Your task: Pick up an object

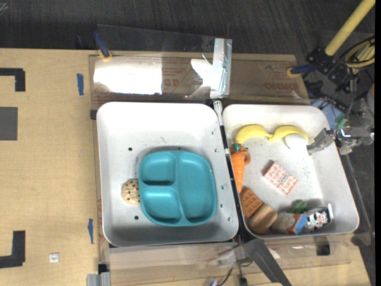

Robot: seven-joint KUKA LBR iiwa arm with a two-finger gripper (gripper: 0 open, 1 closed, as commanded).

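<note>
The right bin holds two yellow bananas at its far side and an orange carrot along its left wall. A pink checked packet lies in the middle. A brown waffle, a bread roll and a small carton sit along the near wall. My gripper hangs at the bin's far right rim, right of the bananas and apart from every object.
The left bin holds a teal divided plate with a cookie against its left edge. A clear plastic sheet lies behind the bins. Cables and a yellow pole crowd the far right.
</note>
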